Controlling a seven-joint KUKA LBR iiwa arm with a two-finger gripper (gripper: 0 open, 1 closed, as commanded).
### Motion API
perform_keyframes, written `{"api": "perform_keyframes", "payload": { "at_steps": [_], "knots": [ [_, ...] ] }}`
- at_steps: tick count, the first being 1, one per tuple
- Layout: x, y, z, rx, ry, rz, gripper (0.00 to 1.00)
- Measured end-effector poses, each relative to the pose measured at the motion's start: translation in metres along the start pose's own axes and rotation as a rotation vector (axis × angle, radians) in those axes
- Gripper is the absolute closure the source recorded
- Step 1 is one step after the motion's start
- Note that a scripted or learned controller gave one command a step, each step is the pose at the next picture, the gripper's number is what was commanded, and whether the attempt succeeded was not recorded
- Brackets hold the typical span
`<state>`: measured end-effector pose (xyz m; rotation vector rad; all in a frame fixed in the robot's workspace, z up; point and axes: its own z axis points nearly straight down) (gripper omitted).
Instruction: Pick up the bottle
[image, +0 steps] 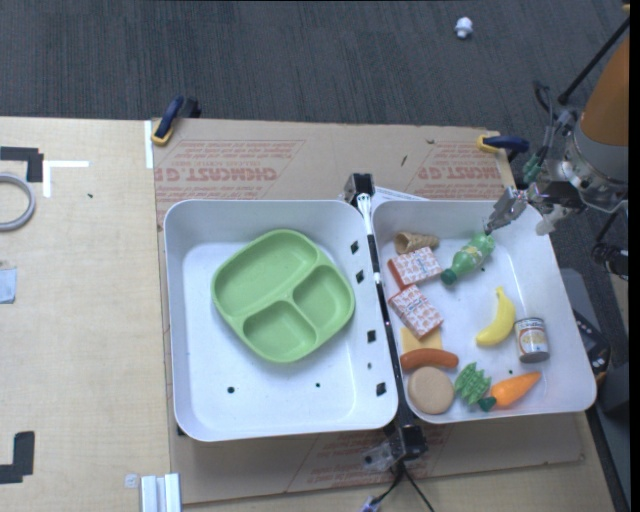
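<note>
You have a tan wooden surface (80, 330) with a sheet of brown cardboard (280, 160) under two shallow white bins. The left white bin (200, 400) carries a light green plastic plate with three compartments (284, 294), set a little toward its back and right, so bare white floor runs along the front and left walls.

The right white bin (572, 300) is crowded. The grey arm with the orange band (600, 140) comes in over its back right corner, and the gripper (505, 212) sits at the bin's back rim; you cannot tell from here whether it is spread or closed.

The small green plastic bottle (467, 260) lies tilted on its side in the back half of that bin, just below and left of the gripper, its upper end closest to it. Open floor lies to its right toward the right wall. To its left are two red-and-white snack packets (415, 290) and a brown cone (415, 241). Toward the front you see a yellow banana (497, 319), a small labelled can (532, 339), an orange carrot (513, 389), a green leafy toy (470, 382), a sausage (428, 359) and a round tan cookie (431, 390).
</note>
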<state>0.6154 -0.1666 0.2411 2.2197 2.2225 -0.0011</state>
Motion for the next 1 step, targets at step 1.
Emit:
{"api": "perform_keyframes", "payload": {
  "at_steps": [1],
  "knots": [
    [-0.0003,0.0004,-0.0097,0.0,-0.001,-0.002,1.0]
  ]
}}
